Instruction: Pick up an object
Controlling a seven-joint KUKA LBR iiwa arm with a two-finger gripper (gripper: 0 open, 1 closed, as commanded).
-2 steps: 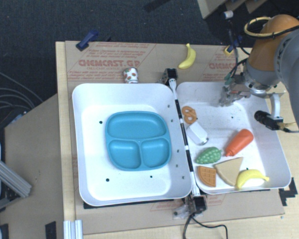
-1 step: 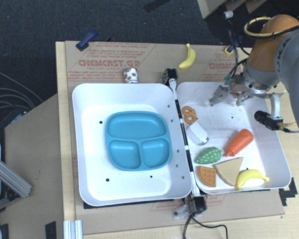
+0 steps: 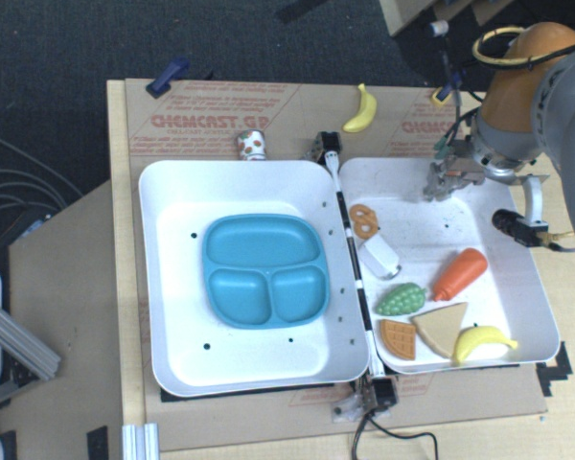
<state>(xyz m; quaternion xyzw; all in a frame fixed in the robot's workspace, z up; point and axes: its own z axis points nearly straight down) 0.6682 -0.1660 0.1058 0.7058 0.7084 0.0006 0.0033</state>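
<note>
My gripper [image 3: 440, 186] hangs over the far end of the right bin [image 3: 517, 257], above bare white floor. No toy lies under it. The toys sit nearer the front: a brown pretzel [image 3: 363, 220], a white block [image 3: 378, 256], a green bumpy piece [image 3: 401, 300], an orange carrot [image 3: 459, 273], a waffle [image 3: 397, 338], a tan bread slice [image 3: 439, 328] and a yellow banana [image 3: 482, 341]. The pretzel is the closest one, to the gripper's left.
The left bin [image 3: 172, 257] holds a blue divided plate [image 3: 264, 268]. On the board behind the bins lie a second banana [image 3: 361, 111] and a small spotted cup [image 3: 252, 144]. The grey arm [image 3: 522, 103] enters from the upper right.
</note>
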